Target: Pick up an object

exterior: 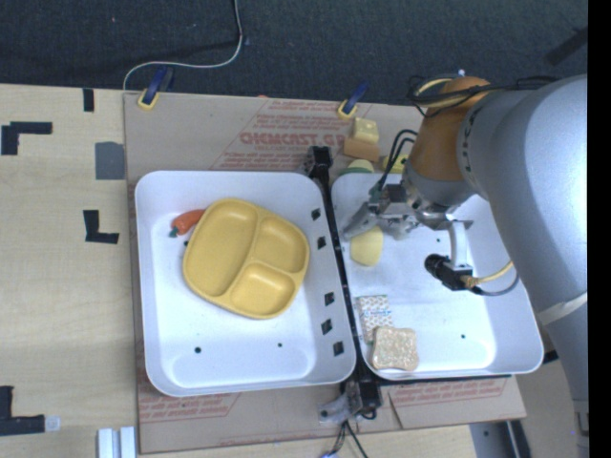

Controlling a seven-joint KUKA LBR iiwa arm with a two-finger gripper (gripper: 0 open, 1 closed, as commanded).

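Just above pale yellow object [368, 247], gripper [374, 215] hovers

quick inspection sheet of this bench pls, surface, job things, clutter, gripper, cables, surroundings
surface: cardboard sheet on a wooden bench, bearing the left bin and the right bin side by side.
job's things: yellow divided plate and an orange piece at its upper left edge in the left bin; pale yellow round object, speckled sponge and tan sponge in the right bin.
clutter: tan block beyond the right bin.
grippers: gripper low over the right bin, just above the pale yellow round object.
cables: white cable at the top; yellow cable on the arm.
surroundings: dark carpet; black tape marks on the bench.
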